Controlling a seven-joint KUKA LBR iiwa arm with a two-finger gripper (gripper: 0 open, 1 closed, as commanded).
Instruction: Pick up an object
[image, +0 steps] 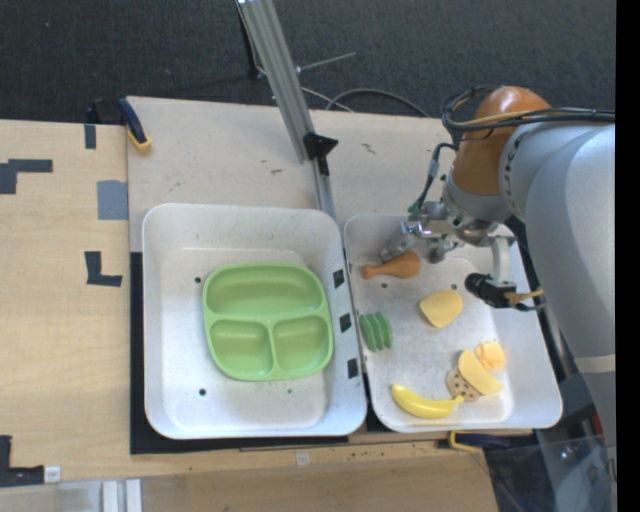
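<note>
Now — claw (418, 240) over drumstick (393, 266) | grip state: cannot tell | readable labels: cannot tell

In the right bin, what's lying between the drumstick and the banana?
In the camera view, a yellow cheese wedge sits roughly between the drumstick and the banana; green beans lie just left of that line.

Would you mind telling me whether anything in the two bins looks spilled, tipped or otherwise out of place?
Nothing stands out. The green divided plate lies flat in the left bin. The toy foods lie loose and apart in the right bin, with the gripper low over the drumstick.
</note>
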